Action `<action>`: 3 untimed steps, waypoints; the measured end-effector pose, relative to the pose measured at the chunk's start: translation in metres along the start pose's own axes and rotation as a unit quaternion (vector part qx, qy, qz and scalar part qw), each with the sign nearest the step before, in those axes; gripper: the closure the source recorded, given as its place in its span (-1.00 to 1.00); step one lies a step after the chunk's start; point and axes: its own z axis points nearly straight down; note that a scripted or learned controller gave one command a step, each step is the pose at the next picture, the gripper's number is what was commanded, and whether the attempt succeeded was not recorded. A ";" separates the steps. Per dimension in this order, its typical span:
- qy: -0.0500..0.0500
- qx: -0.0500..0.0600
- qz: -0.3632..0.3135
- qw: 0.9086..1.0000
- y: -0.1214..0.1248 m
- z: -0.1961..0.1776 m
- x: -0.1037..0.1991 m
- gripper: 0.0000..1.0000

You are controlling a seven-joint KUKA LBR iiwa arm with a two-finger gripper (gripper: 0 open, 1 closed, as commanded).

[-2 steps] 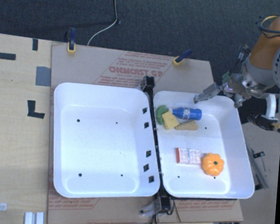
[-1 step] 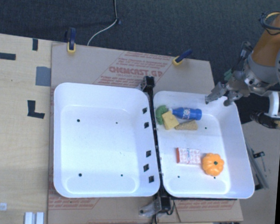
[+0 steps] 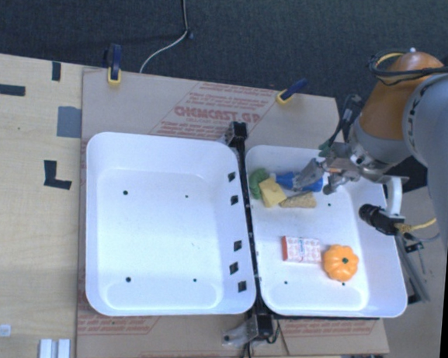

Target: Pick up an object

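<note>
I see the fingers [image 3: 311,176] low in the right bin [image 3: 369,304], over the blue object [image 3: 288,179] beside the yellow sponge [image 3: 272,192]; grip state unreadable.

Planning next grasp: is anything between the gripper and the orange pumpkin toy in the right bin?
Nothing visible. The gripper is over the pile at the right bin's far end; bare bin floor separates it from the orange pumpkin toy. The red-and-white packet lies beside the pumpkin.
</note>
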 end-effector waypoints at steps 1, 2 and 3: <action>0.000 -0.005 -0.002 1.000 0.007 -0.030 0.079 1.00; -0.001 -0.002 0.000 1.000 -0.025 -0.027 0.123 1.00; 0.000 -0.002 -0.001 1.000 -0.061 -0.027 0.182 1.00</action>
